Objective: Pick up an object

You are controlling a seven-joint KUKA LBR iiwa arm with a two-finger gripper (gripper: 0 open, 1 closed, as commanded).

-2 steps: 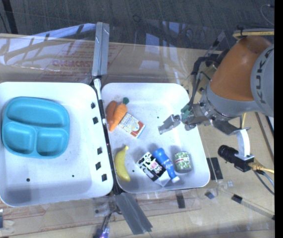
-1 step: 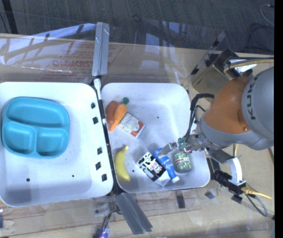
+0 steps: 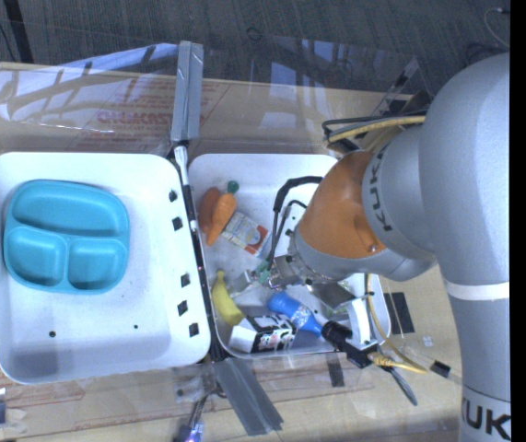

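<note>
The pincer point(image 3: 276, 279) sits low in the right-hand bin point(image 3: 263, 166), at lower centre of the frame, tucked under the orange wrist band point(image 3: 336, 219). I cannot tell from this slant how it is set or whether anything lies in it, because the wrist hides most of it. Its place suggests a descent onto the clutter in the bin's lower half, where the pickable things crowd together.

Just below and right of it lies a blue object point(image 3: 295, 309), and below that a white and black bottle point(image 3: 263, 339) on its side against the bin's lower wall. A yellow banana-like piece point(image 3: 226, 302) rests along the left wall, likely pushed there by the bin's slope. Further up lie an orange carrot toy point(image 3: 215, 215) with a green top, and a small printed packet point(image 3: 246, 235) touching it.

The grey arm point(image 3: 456, 182) fills the right of the frame. In the left bin point(image 3: 87, 357), well apart, a turquoise divided tray point(image 3: 64, 238) sits at upper left. Both bins stand on the worktop point(image 3: 106, 109).
</note>
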